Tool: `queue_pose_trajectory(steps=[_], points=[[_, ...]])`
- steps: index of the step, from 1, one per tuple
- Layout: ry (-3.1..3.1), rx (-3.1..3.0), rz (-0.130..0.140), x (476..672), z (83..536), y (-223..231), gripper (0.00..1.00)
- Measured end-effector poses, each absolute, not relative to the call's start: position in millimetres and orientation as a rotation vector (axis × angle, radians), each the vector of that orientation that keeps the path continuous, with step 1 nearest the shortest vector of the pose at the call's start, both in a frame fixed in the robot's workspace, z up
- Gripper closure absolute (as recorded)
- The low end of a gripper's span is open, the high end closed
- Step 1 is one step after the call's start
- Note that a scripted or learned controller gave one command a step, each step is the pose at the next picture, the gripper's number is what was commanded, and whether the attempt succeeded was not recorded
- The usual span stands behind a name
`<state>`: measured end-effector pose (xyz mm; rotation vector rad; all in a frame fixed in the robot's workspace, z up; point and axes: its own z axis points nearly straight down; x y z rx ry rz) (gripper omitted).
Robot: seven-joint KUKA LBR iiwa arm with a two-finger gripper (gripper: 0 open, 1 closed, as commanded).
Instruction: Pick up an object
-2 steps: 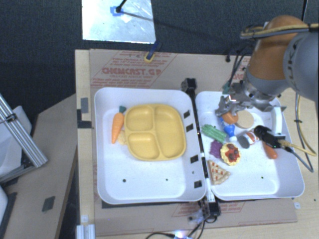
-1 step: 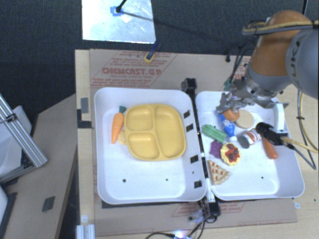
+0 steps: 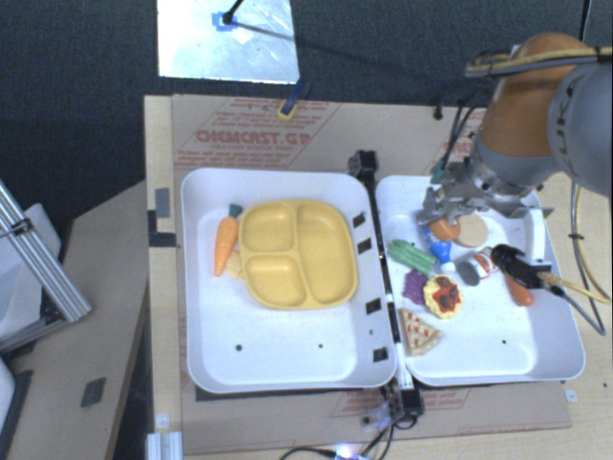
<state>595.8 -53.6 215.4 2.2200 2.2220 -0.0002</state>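
Two white bins sat side by side on one sheet of printed cardboard [image 3: 259, 132]. The left bin [image 3: 206, 353] held one yellow plate [image 3: 292, 257] with three compartments, and one carrot [image 3: 224, 242] lay just beside the plate's left edge, its green top pointing far.

The right bin [image 3: 498, 353] held nine small toy foods, all in its far and middle part. There was one orange piece [image 3: 443, 230] and one tan round piece [image 3: 472, 230], touching each other at the far side. Nearer lay one green piece [image 3: 412, 255], one small blue piece [image 3: 440, 251], one purple bunch [image 3: 415, 286], and one round yellow piece topped with red [image 3: 443, 297]. One pizza slice [image 3: 418, 333] lay nearest of all, by the bin's left wall. One grey and red piece [image 3: 472, 268] sat near the middle, and one orange-red sausage-shaped piece [image 3: 520, 292] lay to its right.

The one arm reached in from the right, and its gripper [image 3: 442, 211] stood at the far side of the right bin, just over the orange piece. Whether the gripper was apart or together could not be told, nor whether it touched the orange piece.
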Motion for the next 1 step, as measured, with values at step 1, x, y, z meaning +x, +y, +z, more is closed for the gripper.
queue_pose_trajectory(steps=[1], points=[[2.224,2.217,0.003,607.8,218.2,-57.2,1.0]])
